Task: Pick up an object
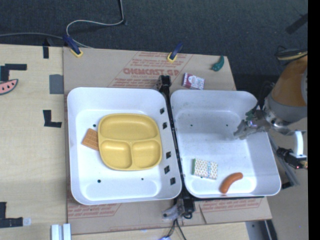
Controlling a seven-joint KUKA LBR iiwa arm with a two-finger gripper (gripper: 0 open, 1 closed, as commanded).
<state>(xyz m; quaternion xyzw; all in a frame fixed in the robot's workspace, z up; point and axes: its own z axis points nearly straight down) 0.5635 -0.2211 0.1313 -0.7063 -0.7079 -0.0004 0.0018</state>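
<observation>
Gripper (243,130) hovers at the right bin's (220,101) right edge; finger state cannot be determined. Nearest candidate, the orange sausage (231,182), lies at the bin's front; probably light, smooth, roll-prone, best pinched mid-length across its width.

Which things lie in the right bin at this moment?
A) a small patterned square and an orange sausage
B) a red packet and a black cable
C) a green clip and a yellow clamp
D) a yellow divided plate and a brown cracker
A: the small patterned square and the orange sausage both lie near the front of the right bin, while the yellow divided plate sits in the left bin.
</observation>
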